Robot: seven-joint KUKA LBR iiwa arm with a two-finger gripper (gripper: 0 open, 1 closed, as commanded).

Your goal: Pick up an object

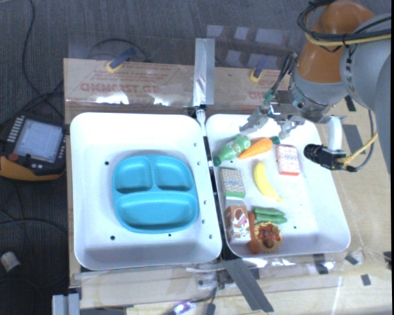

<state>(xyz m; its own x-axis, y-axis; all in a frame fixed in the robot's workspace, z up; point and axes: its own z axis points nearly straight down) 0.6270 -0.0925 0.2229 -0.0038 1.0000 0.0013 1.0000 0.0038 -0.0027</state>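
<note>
My gripper [270, 123] hangs open over the back of the right bin [328, 202], its two fingers spread with nothing between them. Just below the fingers lie an orange carrot [256, 148] and a green bottle [231, 148]. A red and white carton [287, 160] sits to the right of the carrot. A yellow banana [265, 180] lies in the middle of the bin. Toward the front are a small grey box [233, 182], a brown snack packet [238, 223], a green pea pod [269, 214] and a red piece of food [266, 236].
The left bin [92, 143] holds a blue divided tray [156, 192]. A teach pendant [29, 146] lies on the floor to the left. A black fitting [318, 153] with a yellow cable juts over the right bin's right side.
</note>
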